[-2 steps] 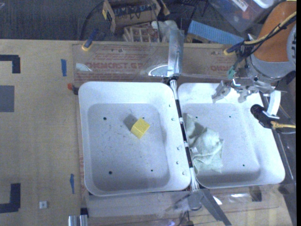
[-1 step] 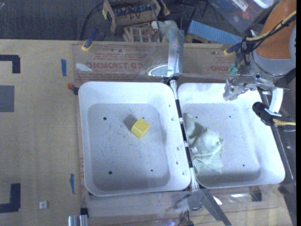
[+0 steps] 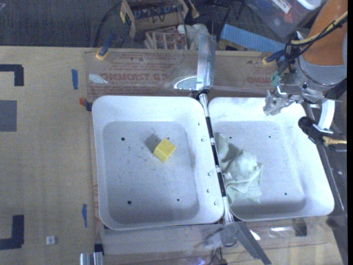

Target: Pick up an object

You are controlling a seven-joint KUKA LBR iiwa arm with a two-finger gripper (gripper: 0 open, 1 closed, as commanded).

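Looking down, I see the yellow block [image 3: 164,150] in the left bin [image 3: 110,115], centre-left of frame, turned cornerwise like a diamond, with no clear long axis. A crumpled white cloth [image 3: 240,170] lies in the right bin [image 3: 309,197] against the divider. My gripper [image 3: 274,103] hovers at the right bin's upper edge; I cannot tell its fingers' spread. Red lettering on the cardboard [image 3: 138,76] above the bins is unreadable.
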